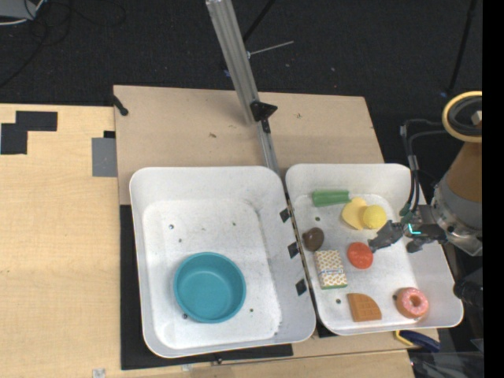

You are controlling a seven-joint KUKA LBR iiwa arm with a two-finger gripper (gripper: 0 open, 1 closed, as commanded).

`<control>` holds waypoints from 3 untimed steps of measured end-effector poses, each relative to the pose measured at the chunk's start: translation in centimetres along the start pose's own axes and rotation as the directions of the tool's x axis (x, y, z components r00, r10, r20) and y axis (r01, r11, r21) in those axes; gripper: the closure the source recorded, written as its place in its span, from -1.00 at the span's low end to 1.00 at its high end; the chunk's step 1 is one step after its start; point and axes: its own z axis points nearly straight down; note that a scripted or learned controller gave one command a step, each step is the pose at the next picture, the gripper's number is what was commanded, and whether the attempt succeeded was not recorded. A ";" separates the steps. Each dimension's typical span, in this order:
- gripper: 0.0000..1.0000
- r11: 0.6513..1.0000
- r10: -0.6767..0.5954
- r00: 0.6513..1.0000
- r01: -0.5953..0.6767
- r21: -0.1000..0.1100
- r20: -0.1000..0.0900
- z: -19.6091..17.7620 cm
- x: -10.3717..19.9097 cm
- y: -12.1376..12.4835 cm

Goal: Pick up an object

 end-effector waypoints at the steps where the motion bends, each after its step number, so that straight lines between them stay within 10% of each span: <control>1: -1.00 1.000 0.000 1.000 0.000 0.000 0.000 0.0 0.0 0.0; 3: -1.00 1.000 0.000 1.000 0.000 0.004 -0.001 10.8 0.0 0.5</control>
